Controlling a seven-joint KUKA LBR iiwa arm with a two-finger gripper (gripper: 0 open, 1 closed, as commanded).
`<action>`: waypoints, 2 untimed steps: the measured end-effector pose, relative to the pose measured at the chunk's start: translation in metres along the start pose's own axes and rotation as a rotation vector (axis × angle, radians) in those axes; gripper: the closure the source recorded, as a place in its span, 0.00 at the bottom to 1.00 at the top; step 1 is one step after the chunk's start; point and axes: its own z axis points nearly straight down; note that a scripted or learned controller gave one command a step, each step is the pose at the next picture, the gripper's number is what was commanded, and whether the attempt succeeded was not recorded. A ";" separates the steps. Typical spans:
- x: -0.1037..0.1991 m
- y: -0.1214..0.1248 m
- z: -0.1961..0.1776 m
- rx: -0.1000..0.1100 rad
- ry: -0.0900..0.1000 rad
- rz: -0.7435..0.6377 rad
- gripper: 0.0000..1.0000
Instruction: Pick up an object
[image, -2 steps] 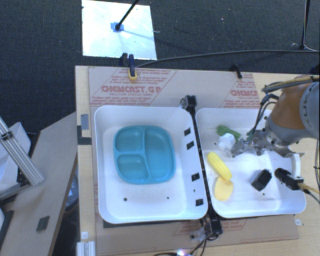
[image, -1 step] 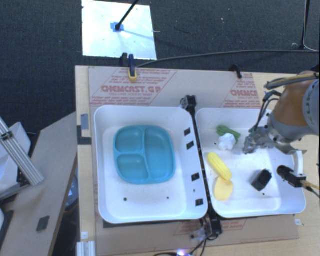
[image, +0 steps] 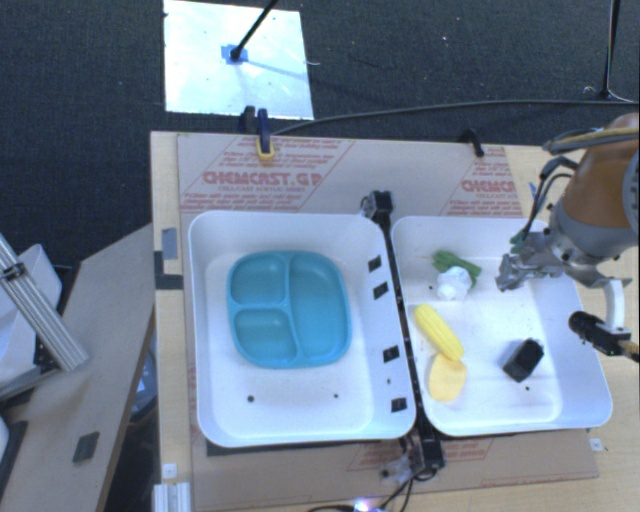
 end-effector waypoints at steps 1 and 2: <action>-0.001 0.011 -0.059 -0.001 -0.001 -0.002 1.00; 0.005 0.017 -0.106 0.000 0.000 -0.002 1.00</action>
